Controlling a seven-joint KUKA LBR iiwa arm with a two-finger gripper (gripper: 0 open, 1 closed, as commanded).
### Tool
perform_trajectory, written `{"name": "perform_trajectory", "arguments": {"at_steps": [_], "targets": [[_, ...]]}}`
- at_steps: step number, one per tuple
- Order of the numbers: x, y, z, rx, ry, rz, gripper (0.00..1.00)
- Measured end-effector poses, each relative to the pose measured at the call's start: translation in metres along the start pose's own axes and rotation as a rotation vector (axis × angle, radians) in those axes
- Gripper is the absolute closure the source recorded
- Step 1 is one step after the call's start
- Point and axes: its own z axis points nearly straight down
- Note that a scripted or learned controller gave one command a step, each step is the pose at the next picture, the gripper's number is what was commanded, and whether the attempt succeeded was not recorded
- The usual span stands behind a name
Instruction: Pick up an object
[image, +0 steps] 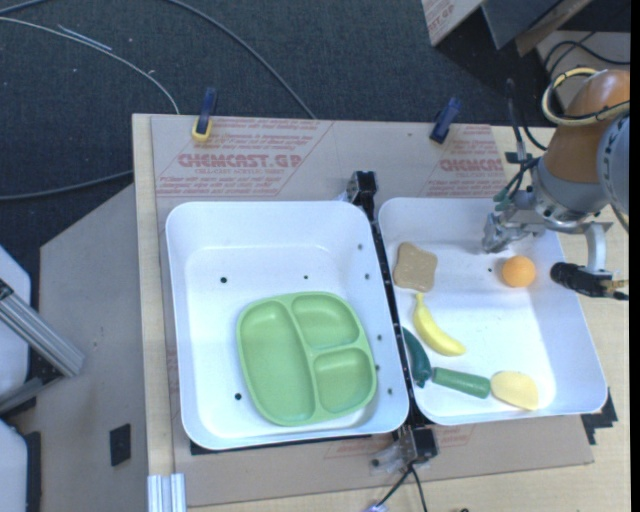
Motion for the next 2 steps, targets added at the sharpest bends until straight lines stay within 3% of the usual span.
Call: {"name": "perform_trajectory", "arguments": {"at_steps": [2], "targets": [[0.007,0.0,-0.091,-0.005,-0.001,0.001,1.0]]}}
